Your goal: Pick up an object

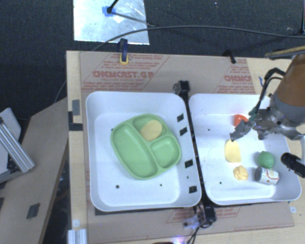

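My gripper [240,133] hangs over the right bin [213,187], near its middle, with the grey arm and its orange band behind it to the right. Just beyond the gripper lies a small orange piece [240,119], partly hidden by it. A pale yellow block [233,152] lies directly in front of the gripper. Further front are a small yellow lumpy object [240,173], a green ball [266,159] and a white can [267,176] lying on its side. I see nothing held in the gripper.
The left bin [107,187] holds a green divided plate [137,154] with a yellow object [151,129] in its upper compartment. A black divider with clips [190,151] runs between the bins. A black part [296,165] juts in at the right bin's edge.
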### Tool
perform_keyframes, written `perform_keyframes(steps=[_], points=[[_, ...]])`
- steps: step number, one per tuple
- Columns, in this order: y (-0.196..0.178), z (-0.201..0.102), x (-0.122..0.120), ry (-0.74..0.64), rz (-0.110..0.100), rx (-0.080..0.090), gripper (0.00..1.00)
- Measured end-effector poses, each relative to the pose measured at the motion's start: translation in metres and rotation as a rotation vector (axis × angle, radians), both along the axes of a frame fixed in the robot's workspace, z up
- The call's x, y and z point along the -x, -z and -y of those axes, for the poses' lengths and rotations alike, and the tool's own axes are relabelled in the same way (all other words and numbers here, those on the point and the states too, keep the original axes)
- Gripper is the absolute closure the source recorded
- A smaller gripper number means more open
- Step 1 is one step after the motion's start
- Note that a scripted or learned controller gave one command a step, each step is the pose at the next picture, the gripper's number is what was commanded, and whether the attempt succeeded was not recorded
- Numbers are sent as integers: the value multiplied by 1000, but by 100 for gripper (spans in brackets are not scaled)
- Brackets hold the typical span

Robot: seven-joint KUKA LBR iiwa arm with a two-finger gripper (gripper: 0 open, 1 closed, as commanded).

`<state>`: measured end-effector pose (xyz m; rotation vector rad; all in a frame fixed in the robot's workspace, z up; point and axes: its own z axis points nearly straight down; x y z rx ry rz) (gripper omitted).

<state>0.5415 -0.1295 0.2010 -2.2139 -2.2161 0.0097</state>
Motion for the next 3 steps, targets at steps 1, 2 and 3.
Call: perform_keyframes(steps=[1,2,3], points=[[-6,0,-3,-3,12,2,0],[46,-11,-3,-2,8,1,0],[88,-10,-5,0,8,1,0]])
